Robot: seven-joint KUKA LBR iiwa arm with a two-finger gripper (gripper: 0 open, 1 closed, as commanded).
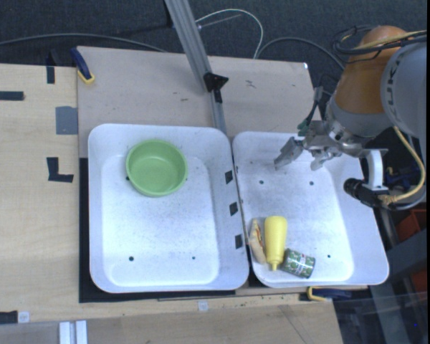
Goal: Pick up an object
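My gripper hangs over the far right part of the right bin, fingers spread open with nothing between them. At the bin's near edge lies a yellow bottle-shaped toy, well below the gripper. A tan object rests against the toy's left side, and a small green can lies on its side to its right. A green bowl sits upright in the far part of the left bin.
A grey metal pole slants across the bench behind the bins. Cables loop on the dark floor at the back. Wood-coloured tabletop extends to the left of the bins.
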